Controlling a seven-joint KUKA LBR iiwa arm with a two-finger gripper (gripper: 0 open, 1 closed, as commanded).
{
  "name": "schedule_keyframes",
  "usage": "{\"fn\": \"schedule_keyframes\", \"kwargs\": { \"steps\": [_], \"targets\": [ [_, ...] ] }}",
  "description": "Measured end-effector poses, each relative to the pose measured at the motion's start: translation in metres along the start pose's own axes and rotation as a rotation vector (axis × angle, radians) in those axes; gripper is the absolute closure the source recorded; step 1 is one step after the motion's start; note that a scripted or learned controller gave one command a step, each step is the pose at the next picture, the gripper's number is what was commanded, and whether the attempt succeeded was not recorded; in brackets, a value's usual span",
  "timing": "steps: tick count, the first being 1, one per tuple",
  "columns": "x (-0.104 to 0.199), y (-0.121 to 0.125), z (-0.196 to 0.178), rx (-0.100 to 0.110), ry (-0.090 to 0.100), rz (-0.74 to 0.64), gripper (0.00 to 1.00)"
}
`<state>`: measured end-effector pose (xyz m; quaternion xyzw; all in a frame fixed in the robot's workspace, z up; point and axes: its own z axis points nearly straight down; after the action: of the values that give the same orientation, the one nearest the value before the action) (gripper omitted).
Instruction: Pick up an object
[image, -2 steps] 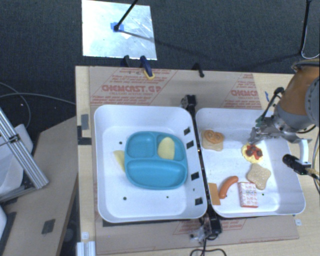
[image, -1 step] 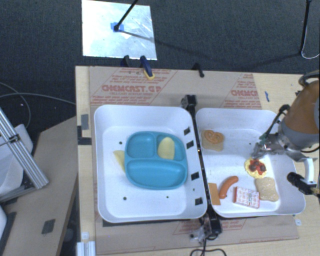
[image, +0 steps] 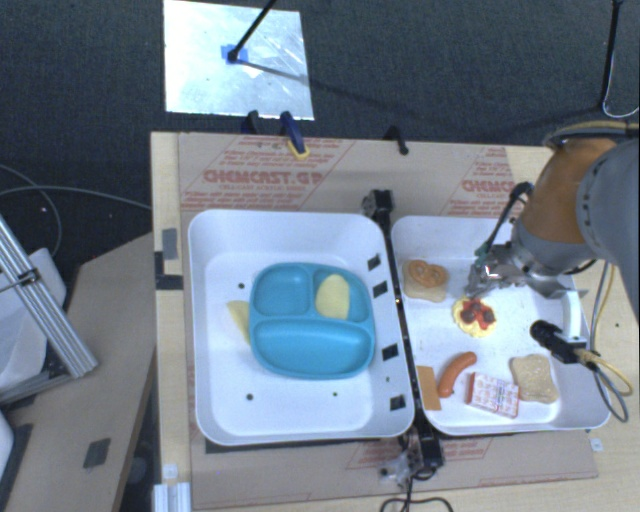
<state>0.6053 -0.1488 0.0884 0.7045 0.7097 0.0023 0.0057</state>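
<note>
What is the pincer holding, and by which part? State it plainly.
It cannot be told. The pincer sits low in the right bin, just above the yellow-and-red food piece, but nothing shows clearly between its fingers.

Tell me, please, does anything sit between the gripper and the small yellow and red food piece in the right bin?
Nothing visible does. The gripper hangs just above the yellow and red piece, with bare bin floor around it.

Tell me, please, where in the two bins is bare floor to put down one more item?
Left bin: bare floor along the front edge and the far side around the blue divided plate. Right bin: only its far corners; the middle is crowded with the pretzel, pasta, sausage, bread slice and the claw.
</note>
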Motion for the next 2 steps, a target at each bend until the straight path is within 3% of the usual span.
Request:
{"fn": "schedule_keyframes", "kwargs": {
  "steps": [1, 2],
  "targets": [
    [-0.009, -0.039, -0.001, -0.003, 0.002, 0.007, 0.0],
    [-0.03, -0.002, 0.003, 0.005, 0.002, 0.003, 0.0]
  ]
}}
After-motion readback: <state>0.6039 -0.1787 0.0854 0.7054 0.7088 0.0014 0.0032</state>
